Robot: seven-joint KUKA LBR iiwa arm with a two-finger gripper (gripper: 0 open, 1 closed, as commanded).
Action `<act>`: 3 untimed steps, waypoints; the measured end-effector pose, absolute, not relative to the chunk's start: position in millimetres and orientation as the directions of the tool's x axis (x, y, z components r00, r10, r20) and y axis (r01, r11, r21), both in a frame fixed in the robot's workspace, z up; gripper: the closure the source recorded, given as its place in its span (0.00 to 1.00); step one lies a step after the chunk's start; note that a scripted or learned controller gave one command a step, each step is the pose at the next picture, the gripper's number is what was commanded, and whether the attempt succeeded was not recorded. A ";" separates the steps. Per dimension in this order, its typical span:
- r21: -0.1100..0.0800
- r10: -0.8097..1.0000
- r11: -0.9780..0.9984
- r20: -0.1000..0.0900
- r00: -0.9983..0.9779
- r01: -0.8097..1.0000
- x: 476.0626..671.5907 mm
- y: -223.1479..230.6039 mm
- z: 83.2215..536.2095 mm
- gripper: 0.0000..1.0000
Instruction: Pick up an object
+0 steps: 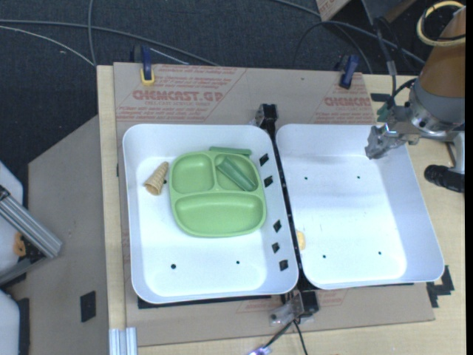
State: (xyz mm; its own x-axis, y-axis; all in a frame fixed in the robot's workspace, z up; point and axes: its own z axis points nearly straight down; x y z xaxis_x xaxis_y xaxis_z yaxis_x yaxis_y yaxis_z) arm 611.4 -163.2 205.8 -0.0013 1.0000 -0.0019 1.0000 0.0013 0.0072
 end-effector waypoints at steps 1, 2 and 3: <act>0.006 1.000 0.002 -0.001 -0.002 1.000 604.5 -162.1 254.4 1.00; -0.003 1.000 0.005 0.003 -0.005 1.000 596.2 -106.3 242.0 1.00; -0.003 1.000 0.006 0.003 -0.006 1.000 583.0 -51.2 242.5 1.00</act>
State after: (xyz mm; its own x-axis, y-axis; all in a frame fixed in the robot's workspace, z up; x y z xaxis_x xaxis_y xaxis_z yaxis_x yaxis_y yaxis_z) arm 583.0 -51.2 242.5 -0.0061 1.0000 0.0030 1.0000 0.0061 -0.0030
